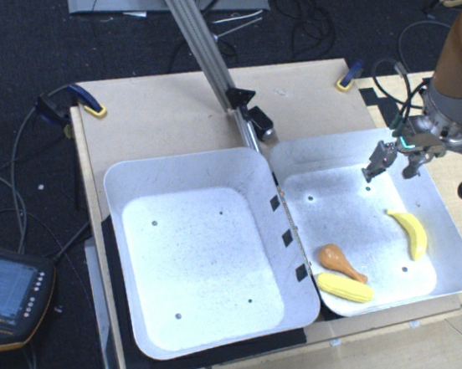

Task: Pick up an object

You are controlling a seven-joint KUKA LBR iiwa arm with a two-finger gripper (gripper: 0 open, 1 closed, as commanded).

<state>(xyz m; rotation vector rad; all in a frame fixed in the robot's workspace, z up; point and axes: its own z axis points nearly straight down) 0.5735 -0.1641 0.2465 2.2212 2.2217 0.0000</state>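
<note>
Yellow banana (411, 232) lies directly below end effector (392, 160) in frame, long axis near vertical; fingers spread, grasping nothing.

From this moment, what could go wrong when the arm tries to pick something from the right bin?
1. The hand hangs above the right bin's far end, apart from every object, so closing here would grasp nothing.
2. The corn cob and orange gourd touch, so one may push the other.
3. The banana lies near the wall, leaving little finger room.
</note>
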